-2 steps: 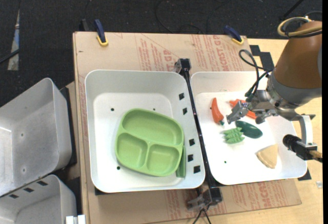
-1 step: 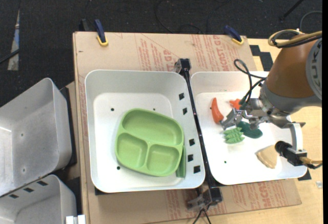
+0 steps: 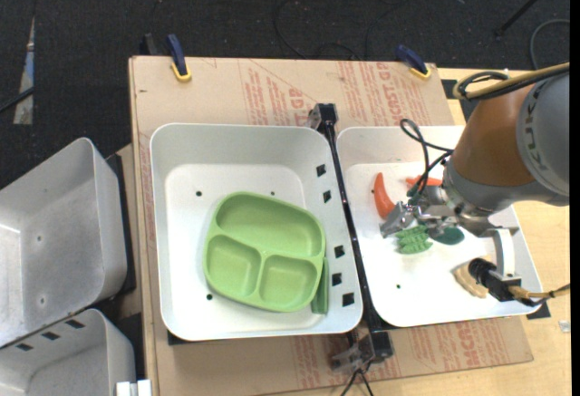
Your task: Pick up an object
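My gripper (image 3: 401,220) is low over the middle of the right bin (image 3: 426,308), with the arm coming in from the right. A red-orange curved piece (image 3: 382,193) lies just left of and behind it. A small green leafy object (image 3: 413,243) sits right under the gripper's front side, and a dark teal object (image 3: 447,236) lies beside it, partly under the wrist. Whether anything is held between the gripper's tips cannot be made out.
The left bin (image 3: 181,149) holds a light green divided tray (image 3: 264,251). A black divider (image 3: 343,213) runs between the bins. A small tan object (image 3: 465,276) lies at the right bin's front right. An orange bit (image 3: 422,180) peeks out beside the arm.
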`<state>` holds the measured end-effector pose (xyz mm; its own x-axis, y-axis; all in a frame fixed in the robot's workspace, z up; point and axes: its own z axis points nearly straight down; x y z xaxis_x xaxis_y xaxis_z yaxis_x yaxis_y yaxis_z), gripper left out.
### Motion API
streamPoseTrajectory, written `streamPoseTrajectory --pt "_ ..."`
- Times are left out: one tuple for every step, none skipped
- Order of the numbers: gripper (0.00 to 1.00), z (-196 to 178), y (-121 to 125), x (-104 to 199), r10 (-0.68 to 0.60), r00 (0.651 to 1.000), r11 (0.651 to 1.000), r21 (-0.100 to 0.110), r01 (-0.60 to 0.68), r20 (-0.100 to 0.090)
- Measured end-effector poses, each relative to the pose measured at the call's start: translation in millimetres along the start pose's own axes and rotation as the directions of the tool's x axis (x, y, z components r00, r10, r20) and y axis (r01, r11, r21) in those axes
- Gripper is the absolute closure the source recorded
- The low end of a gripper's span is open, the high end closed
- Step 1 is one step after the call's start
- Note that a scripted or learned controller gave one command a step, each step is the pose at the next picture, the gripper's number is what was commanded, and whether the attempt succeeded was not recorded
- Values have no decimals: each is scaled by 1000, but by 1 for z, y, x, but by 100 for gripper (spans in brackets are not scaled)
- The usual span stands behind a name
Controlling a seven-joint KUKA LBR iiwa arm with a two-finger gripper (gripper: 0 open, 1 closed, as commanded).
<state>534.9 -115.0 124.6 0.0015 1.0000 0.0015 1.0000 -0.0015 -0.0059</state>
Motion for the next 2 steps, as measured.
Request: streamPoseTrajectory --pt "100 -13 1 0 2 1000 1000 -7 -2 2" --pt "100 -71 -7 -1 -3 1000 1000 -12 3 3"
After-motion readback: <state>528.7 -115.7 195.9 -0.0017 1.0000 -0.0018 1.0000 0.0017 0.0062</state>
